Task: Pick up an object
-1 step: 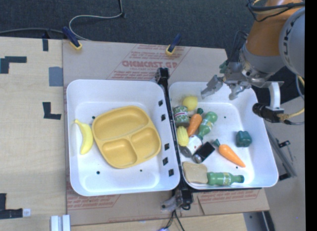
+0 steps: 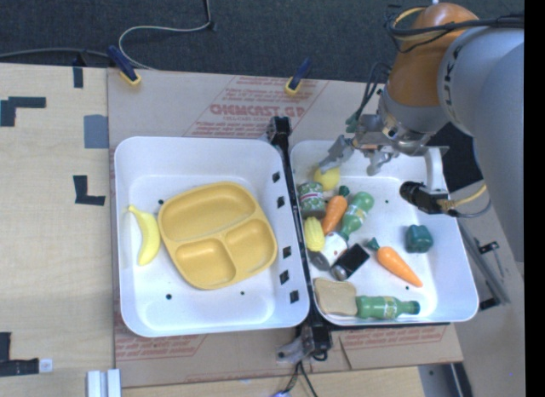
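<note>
In the camera view, the gripper (image 2: 356,153) hangs over the far end of the right bin (image 2: 451,289), with its two fingers (image 2: 336,150) spread apart and nothing between them. Just under the near finger lies a small yellow lemon (image 2: 327,178), very close to the fingertip; whether it touches I cannot tell.

All other places I give relative to the lemon. Directly in front of it is a crowded group: a green and red can (image 2: 310,195), an orange carrot (image 2: 334,213), a green bottle (image 2: 357,209), and a yellow corn cob (image 2: 314,233) nearer to the bin's left wall. Further toward the camera are a black block (image 2: 352,259), a slice of bread (image 2: 335,296) and a second green bottle (image 2: 387,307) lying on its side. To the right and nearer lie a second carrot (image 2: 398,265) and a dark teal piece (image 2: 418,238).

Far to the left of the lemon, in the left bin (image 2: 136,302), a yellow divided tray (image 2: 216,233) rests, with a banana (image 2: 146,234) just beside its left edge.
</note>
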You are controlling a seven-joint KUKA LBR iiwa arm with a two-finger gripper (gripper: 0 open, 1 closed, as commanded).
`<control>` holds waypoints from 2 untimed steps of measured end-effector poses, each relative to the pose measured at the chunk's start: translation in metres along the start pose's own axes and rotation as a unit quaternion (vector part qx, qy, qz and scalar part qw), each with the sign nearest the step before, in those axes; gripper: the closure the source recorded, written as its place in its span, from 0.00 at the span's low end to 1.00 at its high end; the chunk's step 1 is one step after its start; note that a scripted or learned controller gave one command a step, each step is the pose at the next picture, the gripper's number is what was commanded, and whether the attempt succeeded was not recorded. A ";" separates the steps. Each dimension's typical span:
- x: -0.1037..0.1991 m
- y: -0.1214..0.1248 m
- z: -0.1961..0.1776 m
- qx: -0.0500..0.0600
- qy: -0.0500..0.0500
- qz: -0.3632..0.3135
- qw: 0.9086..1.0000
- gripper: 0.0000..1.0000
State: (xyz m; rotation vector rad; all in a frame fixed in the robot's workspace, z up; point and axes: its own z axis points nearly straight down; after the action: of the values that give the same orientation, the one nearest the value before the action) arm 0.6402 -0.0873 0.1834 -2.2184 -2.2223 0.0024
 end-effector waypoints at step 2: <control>-0.013 0.017 0.098 -0.001 0.000 0.000 1.000 0.00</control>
State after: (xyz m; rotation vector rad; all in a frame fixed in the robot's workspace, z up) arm 0.6568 -0.1006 0.0853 -2.2191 -2.2235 -0.0010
